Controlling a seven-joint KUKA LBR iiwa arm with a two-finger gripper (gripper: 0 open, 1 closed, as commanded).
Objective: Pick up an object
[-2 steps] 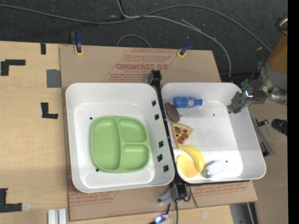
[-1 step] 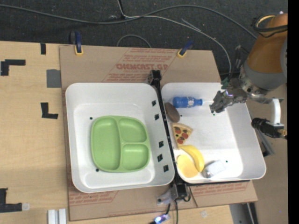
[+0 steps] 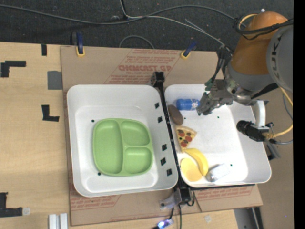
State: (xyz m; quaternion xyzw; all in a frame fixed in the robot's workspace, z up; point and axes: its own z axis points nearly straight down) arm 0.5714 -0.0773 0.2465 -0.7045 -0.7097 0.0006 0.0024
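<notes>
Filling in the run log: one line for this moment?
gripper: above right bin, beside blue bottle | holding: nothing seen | green plate: left bin

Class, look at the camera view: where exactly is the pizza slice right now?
The pizza slice lies in the right bin, near its left wall, just above the banana and below a brown object.

We think this is a robot lab. We see a big grey robot arm (image 3: 267, 46) with an orange band, not a thing you find at home. Two white bins (image 3: 76, 109) sit on a brown cardboard sheet (image 3: 138, 66) held down by blue and yellow clamps (image 3: 79, 44). Thin cables (image 3: 143, 17) run over a dark floor. Black tape marks (image 3: 47, 112) are stuck on the wooden bench (image 3: 28, 142).
</notes>
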